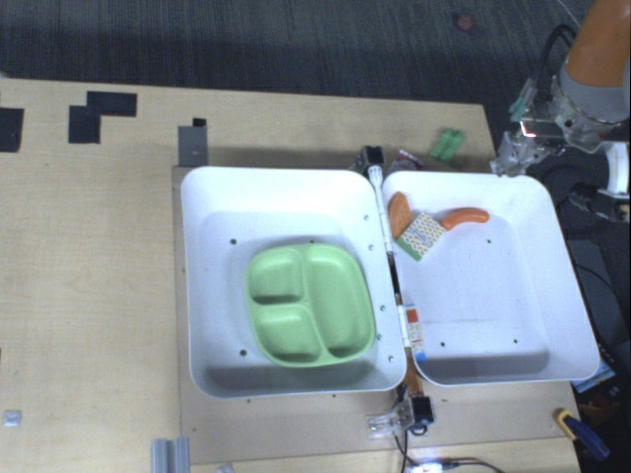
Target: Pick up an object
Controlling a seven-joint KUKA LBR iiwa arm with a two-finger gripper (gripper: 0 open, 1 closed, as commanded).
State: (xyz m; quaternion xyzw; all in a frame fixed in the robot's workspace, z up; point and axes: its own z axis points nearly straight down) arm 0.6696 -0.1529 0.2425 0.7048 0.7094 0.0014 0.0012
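The arm's claw [515, 148] hangs at the upper right, just outside the far right corner of the right bin [513, 353], above the surface [89, 294]; whether it is spread or pressed together, I cannot tell. In the right bin's far left corner lie an orange sausage-shaped piece [463, 218], a second orange piece [397, 213] and a small speckled packet [419, 236], close together. The left bin [212, 264] holds a green divided tray [308, 302]. A small green item [449, 144] rests on the surface beyond the bins.

A pale green divided tray [310, 304] in a white bin [212, 264]; two orange pieces [462, 218], one speckled, perhaps patterned, block [420, 236].
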